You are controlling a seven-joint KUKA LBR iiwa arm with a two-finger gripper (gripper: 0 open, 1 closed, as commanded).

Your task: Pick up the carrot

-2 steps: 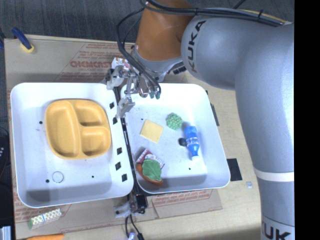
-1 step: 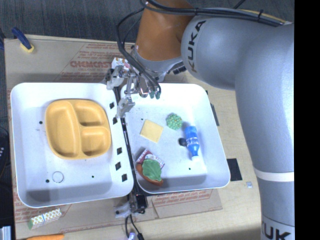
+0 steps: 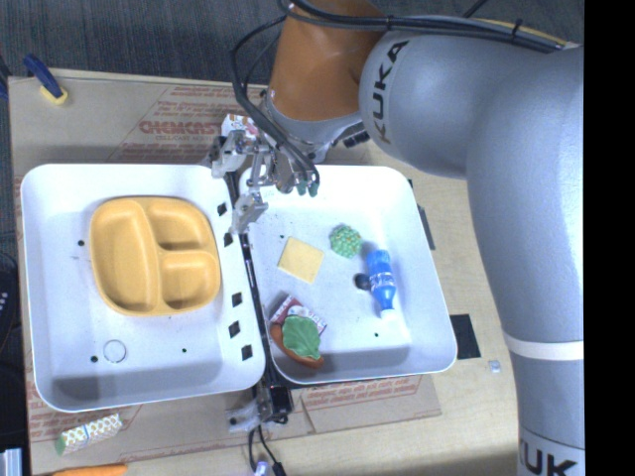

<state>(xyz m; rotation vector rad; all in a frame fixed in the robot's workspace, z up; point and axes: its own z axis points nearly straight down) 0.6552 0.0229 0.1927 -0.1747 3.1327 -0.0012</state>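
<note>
A: Bench is brown printed cardboard [image 3: 149, 117], two white bins on it. Start at the near edge. What's closest?

B: The carrot [image 3: 295, 357]. It sits in the near-left corner of the right bin [image 3: 422, 266], against the near wall and just beside the seam where the two bins meet. Orange body, with a green leafy top lying over most of it.

A: Long axis?

B: Hard to call. The orange strip that shows runs roughly along the near wall, so my guess is crosswise to the seam. Low confidence.

A: Anything crowding it?

B: A red-and-white packet [image 3: 298, 312] touches its far side. Further back is a yellow square [image 3: 300, 260], apart from it. A blue bottle [image 3: 381, 281] and a green knobbly piece [image 3: 344, 239] sit to the right, well apart from the carrot.

A: Left bin?

B: The left bin [image 3: 40, 266] holds a yellow divided tray [image 3: 154, 256]. Not relevant.

A: And the gripper?

B: The gripper [image 3: 283, 175] hangs over the far-left corner of the right bin, near the same seam. Nothing is visibly held. I can't tell whether it's spread or pressed together, because the wrist clutter hides it.

A: So the key relation?

B: The carrot lies almost straight toward the near side from the gripper, along the seam. My judgement is that the next move is a travel down that line and then a descent. The bin wall and the packet look like the risks.
</note>
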